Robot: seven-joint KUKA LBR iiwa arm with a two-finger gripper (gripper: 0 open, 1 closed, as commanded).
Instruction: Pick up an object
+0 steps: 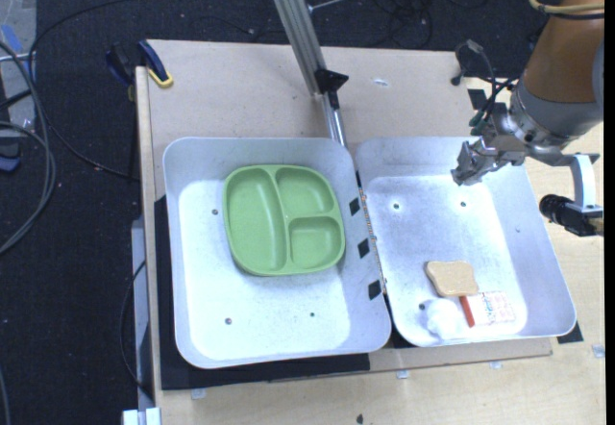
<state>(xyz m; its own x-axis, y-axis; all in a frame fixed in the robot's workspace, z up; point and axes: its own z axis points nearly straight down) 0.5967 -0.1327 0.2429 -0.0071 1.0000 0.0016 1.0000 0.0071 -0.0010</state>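
Nearest the front edge of the counter (452, 67), in the front corner of the right bin (538, 250), lies a small cluster of things. A white crumpled lump (442, 319) sits closest to the bin's front rim. Just beside it lies a flat packet with red print (490, 310). A tan, bread-like slice (452, 277) lies just behind them, touching or nearly touching both. Any of these could serve as the object to be picked, and all three rest on the bin floor, so nothing has been lifted yet.

The left bin (192, 250) carries a green divided plate (285, 219), lying flat toward the bin's back half, well apart from the cluster.

Farther back, the claw (471, 166) hangs over the back edge of the right bin, near its far right corner, on the end of the grey arm with its orange band (567, 38). It is dark and small in this view, and whether it is spread or closed cannot be told. Nothing is seen between its tips. It stands well apart from the cluster at the front corner.

As a judgement, the task is at its start. The claw must cross the bin toward the front corner, come down on one item, close, and lift. The closely packed items may make a clean grip on one of them harder.
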